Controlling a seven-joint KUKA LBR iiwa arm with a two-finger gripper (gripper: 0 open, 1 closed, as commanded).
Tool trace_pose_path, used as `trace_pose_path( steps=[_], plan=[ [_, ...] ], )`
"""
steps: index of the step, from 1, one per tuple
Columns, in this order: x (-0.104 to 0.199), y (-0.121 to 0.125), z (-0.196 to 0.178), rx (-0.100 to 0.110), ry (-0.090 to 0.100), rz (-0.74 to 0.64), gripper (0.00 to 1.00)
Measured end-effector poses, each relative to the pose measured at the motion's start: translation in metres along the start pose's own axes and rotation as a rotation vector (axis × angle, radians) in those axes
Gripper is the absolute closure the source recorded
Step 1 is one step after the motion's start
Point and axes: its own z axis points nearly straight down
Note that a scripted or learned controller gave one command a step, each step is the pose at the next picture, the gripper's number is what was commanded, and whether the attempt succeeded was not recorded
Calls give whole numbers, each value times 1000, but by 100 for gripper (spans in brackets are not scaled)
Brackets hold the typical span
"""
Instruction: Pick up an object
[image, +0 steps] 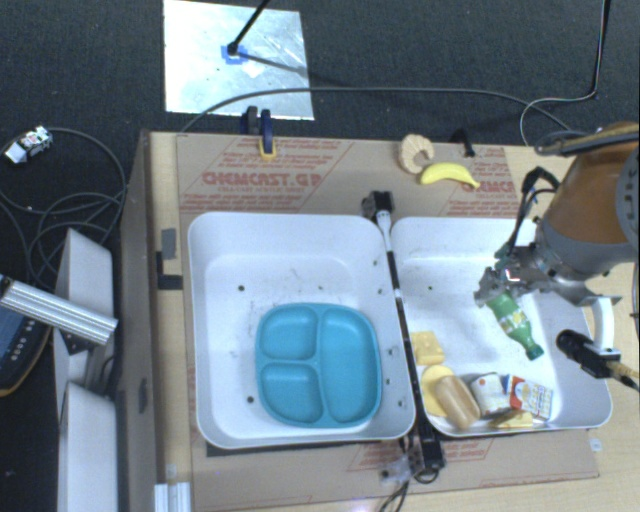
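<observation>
Gripper (503, 283) at green bottle (514, 320), right bin (450, 262).
Grasp step underway; finger state impossible to tell. Next: confirm hold, then lift straight up.

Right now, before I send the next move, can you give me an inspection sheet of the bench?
Surface: cardboard-covered bench with a left bin and a right bin.
Job's things: green bottle tilted in the right bin; food items and a small carton along its near edge.
Clutter: blue divided plate in the left bin; banana on the cardboard behind the bins.
Claw: claw at the bottle's top; grip unclear.
Cables: black cables on the floor.
Surroundings: dark carpet, metal sheet.
</observation>
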Motion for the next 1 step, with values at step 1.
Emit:
trace_pose_path(
  steps=[1],
  plan=[
    [61,-21,-73,0,0,-1,100]
  ],
)
